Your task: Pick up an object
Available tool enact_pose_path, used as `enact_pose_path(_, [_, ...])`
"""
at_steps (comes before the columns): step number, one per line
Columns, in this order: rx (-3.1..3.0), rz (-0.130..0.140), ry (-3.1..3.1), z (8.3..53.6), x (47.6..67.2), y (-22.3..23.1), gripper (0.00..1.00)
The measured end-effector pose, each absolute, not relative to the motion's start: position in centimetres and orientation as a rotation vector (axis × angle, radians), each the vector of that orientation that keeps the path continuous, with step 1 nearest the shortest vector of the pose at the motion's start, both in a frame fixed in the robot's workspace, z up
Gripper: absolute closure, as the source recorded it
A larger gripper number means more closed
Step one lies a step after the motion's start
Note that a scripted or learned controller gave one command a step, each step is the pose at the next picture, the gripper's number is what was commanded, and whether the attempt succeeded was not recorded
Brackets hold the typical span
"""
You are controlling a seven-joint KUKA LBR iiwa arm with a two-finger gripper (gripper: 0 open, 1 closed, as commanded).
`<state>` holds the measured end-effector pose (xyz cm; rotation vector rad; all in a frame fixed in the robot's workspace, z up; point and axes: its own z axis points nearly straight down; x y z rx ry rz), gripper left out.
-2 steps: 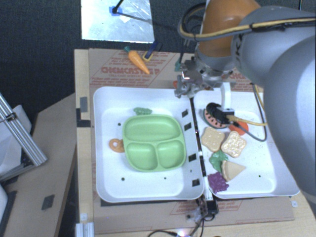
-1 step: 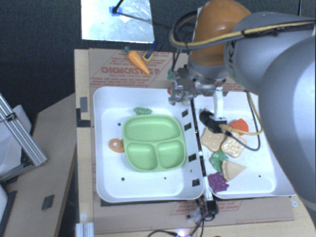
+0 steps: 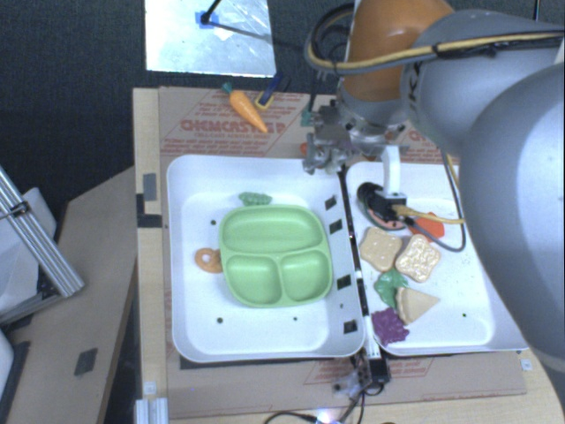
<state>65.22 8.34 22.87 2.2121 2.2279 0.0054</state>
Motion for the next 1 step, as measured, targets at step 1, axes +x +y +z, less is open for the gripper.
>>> enact_pose_path(1, [2.219,0.002,2.224,23.17,64.68,8.09,1.0])
